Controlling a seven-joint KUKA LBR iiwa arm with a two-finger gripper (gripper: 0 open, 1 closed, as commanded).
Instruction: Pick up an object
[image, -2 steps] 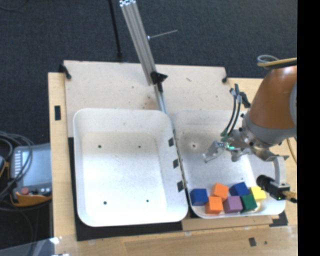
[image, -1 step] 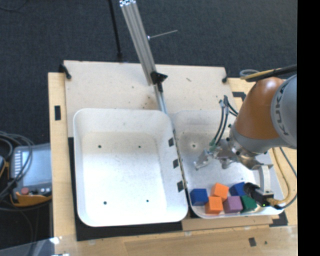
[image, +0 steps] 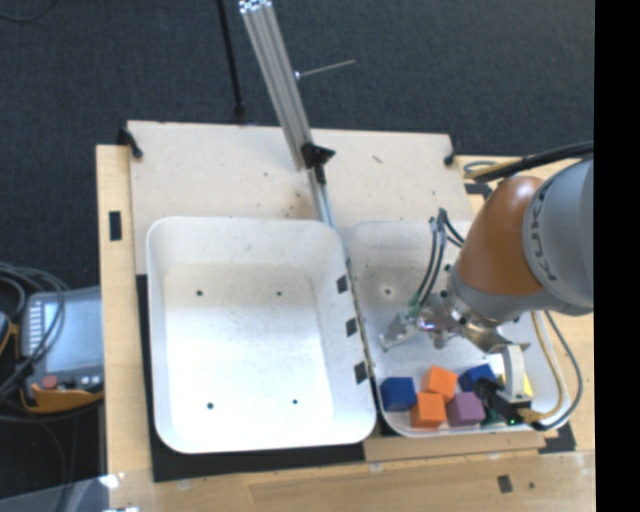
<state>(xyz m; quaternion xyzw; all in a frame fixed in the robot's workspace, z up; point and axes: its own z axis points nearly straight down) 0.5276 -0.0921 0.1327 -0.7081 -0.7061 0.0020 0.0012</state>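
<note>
Blocks (image: 441, 381) lie clustered at the near end of the right bin (image: 386, 258).

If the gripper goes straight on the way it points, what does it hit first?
Likely the bare floor of the right bin, not a block. The gripper points down over a free patch; the nearest blue block lies closer to the bin's near edge. Depth is unclear.
</note>
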